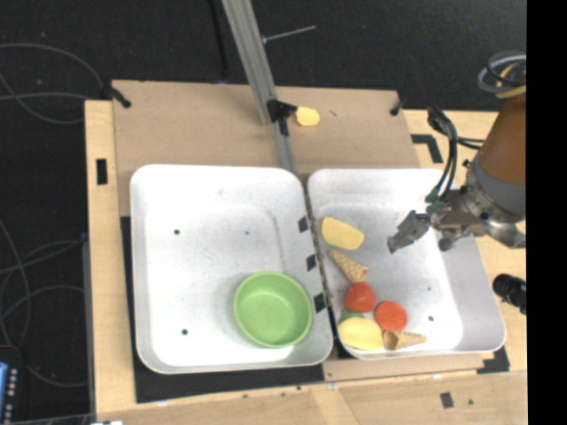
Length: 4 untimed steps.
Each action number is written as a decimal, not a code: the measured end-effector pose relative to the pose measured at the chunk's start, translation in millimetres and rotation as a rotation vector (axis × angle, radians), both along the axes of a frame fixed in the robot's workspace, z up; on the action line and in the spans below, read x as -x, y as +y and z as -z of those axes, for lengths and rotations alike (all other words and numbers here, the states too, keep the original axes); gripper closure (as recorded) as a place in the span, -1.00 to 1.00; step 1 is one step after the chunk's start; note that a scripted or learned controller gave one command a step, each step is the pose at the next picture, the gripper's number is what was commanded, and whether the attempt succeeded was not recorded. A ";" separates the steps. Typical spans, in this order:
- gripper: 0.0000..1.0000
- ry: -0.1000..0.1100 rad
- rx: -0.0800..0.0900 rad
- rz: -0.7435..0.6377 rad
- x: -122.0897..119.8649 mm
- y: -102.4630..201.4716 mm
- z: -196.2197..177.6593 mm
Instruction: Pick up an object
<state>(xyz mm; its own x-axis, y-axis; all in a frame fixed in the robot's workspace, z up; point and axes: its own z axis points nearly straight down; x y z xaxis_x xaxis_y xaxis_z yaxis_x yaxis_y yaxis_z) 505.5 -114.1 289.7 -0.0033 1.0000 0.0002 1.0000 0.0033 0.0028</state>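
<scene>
The gripper hangs over the right white plastic bin with its fingers spread a little and holding nothing, and the nearest toy, a flat yellow plastic piece, lies just to its left with its long side pointing across the bin.

Single fixed camera, high above the bench, looking down at a slant. Far enough to take in both white bins whole, side by side, plus dark floor around. Arm enters from the frame's right.
</scene>
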 end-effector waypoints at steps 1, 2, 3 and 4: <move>-1.00 0.000 0.000 0.002 0.0 0.0 0.0; -1.00 0.006 0.001 0.004 4.9 3.7 59.9; -1.00 0.007 0.002 0.005 -4.3 5.5 114.8; -1.00 0.009 0.001 0.004 3.5 8.3 175.0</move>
